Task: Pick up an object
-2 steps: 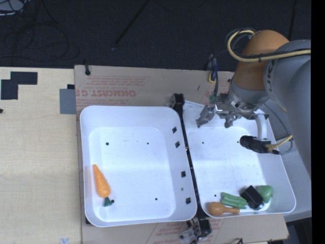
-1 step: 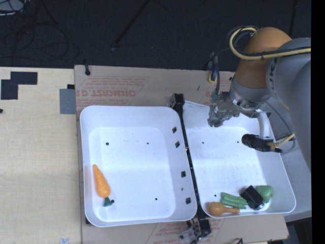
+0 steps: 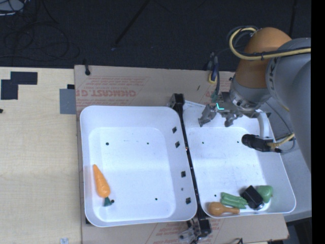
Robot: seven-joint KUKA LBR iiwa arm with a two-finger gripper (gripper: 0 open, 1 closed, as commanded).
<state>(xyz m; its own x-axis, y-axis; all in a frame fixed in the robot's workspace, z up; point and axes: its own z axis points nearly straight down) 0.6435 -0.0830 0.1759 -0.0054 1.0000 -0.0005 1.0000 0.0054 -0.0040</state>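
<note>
Hand (image 3: 219, 119) spread, holding nothing, above right white bin (image 3: 284, 174) rear. Small orange plastic carrot (image 3: 100, 181) in left bin: likely light, rigid, slick; pinch across mid-body.

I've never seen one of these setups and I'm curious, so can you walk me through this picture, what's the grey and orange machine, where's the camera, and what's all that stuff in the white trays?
The grey machine with the orange band is a robot arm, reaching in from the right. At its end is a gripper, a two-fingered claw, hanging above the far edge of the right bin. Its two fingers are spread apart and nothing sits between them, so it holds nothing.

The single camera is fixed above the bench and looks down at a slant on two shallow white bins set side by side.

In the left bin, near its front left corner, lies a toy carrot. In the right bin's front corner is a small pile: an orange-tan gourd-like piece, a green piece, a black block, and another green piece.
</note>
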